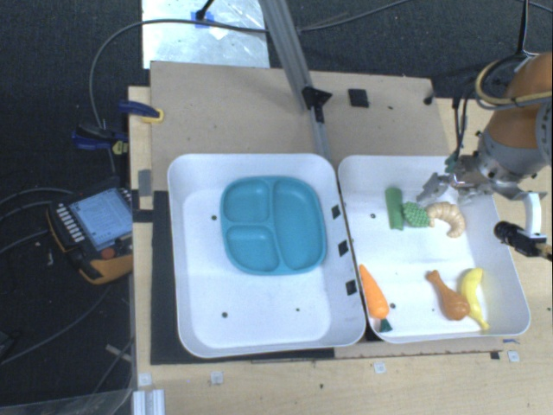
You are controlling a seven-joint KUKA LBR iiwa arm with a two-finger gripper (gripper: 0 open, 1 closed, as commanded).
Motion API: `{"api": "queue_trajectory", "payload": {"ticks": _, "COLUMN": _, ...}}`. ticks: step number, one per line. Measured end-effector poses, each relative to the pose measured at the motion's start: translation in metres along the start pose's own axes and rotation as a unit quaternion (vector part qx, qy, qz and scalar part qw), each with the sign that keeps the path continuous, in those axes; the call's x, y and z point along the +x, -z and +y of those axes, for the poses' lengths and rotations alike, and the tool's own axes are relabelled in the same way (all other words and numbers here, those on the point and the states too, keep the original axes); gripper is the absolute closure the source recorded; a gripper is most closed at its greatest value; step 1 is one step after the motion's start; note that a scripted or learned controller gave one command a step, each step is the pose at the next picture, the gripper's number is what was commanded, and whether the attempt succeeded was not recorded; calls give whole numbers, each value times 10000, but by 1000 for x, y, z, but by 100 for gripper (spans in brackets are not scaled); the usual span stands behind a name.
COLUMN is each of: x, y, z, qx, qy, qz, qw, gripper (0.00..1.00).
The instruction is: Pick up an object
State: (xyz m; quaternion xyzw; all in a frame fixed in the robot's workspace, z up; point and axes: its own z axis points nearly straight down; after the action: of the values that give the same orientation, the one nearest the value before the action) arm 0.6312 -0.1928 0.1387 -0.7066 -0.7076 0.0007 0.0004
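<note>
Gripper: fingers spread, holding nothing, poised just above the croissant, which lies below-left with its curve running across the right bin.

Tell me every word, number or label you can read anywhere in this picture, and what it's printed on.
No text can be read anywhere here.
The handheld control pad left of the bench has a lit screen, but whatever it displays is too small and blurred to read.
The blue divided plate, the two white bins and the toy foods, such as the carrot, carry no visible lettering.
</note>
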Motion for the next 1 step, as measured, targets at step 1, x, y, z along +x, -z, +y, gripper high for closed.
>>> {"api": "queue_trajectory", "payload": {"ticks": 1, "x": 0, "y": -23, "z": 4, "qx": -74, "qy": 6, "qz": -16, "qw": 10000, "gripper": 0}}
